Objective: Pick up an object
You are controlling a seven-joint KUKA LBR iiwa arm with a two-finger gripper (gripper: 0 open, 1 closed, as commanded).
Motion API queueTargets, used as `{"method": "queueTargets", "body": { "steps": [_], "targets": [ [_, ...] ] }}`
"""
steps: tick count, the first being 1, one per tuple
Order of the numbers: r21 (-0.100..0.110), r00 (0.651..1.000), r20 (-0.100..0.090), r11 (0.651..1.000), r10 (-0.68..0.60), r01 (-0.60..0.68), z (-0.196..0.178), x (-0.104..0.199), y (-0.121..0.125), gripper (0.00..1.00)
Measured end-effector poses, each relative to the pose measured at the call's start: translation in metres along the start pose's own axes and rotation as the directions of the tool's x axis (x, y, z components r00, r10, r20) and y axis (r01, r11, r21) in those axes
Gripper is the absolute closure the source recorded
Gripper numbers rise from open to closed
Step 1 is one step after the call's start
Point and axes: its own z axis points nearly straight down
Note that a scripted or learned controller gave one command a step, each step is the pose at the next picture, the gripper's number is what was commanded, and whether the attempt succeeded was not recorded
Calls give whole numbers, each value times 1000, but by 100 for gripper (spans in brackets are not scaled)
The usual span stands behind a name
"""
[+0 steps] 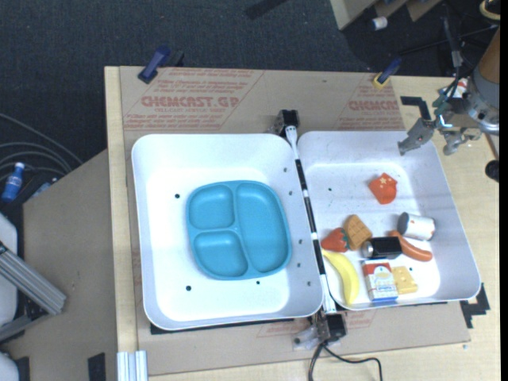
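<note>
The gripper [435, 130] is hanging over the far right corner of the right bin [444, 182], and its fingers are spread apart with nothing between them. The toys are lying in that same bin, but they are all sitting toward the near side. The closest one to the gripper is a small red toy [383, 188], which is resting by itself, a little nearer and to the left of the gripper. Past it, a pile is crowding the near end of the bin: a white and grey cylinder [417, 226], a red sausage [416, 250] running left to right, a black block [384, 247], a brown bread toy [358, 232], a yellow banana [344, 276] with its long side running from far to near, and a flat box [382, 282] beside a yellow cheese piece [406, 279]. These are touching or almost touching each other, so grabbing one cleanly looks harder. My guess is that the lone red toy is the easiest pick, because it has open floor all around it. To reach it, the gripper would need to slide left and nearer, then go down. The left bin [159, 213] is holding only a blue divided plate [237, 228], well away from the gripper.
</note>
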Motion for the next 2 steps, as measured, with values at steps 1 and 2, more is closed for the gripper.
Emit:
{"method": "queueTargets", "body": {
  "steps": [1,2],
  "targets": [
    [10,1000,-16,1000,-5,5,122,-4,30,0],
    [1,1000,-1,1000,-2,2,125,44,30,0]
  ]
}}
